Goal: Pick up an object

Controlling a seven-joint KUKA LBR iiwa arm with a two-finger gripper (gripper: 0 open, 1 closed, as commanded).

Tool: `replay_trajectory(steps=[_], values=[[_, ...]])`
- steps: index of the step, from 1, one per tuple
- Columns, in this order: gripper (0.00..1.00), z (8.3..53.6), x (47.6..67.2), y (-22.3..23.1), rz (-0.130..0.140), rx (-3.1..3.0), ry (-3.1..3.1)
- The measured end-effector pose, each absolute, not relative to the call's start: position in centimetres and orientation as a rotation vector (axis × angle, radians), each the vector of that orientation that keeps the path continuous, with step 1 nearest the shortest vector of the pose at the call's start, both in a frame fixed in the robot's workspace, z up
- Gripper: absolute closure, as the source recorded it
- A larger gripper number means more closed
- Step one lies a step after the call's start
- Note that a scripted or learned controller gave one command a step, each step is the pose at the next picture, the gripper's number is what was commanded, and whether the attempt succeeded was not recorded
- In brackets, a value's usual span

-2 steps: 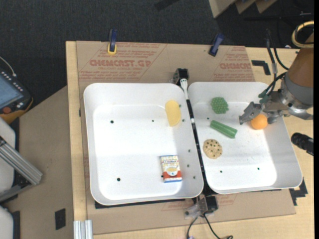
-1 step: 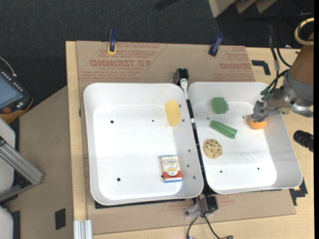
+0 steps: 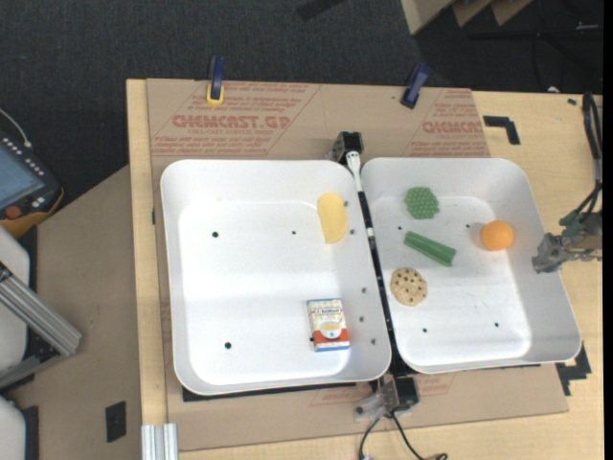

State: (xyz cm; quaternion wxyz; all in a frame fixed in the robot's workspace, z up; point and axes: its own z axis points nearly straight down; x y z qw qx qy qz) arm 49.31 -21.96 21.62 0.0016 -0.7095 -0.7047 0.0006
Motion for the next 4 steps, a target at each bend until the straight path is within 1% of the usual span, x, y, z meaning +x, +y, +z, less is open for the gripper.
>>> replay_trajectory(steps=[1,4], values=[[1.00,22.7,49.7,-21.6,-0.001,-2.224,-2.223],[1.00,25.7,50.0,-21.7,-0.006,-2.229,-2.232]])
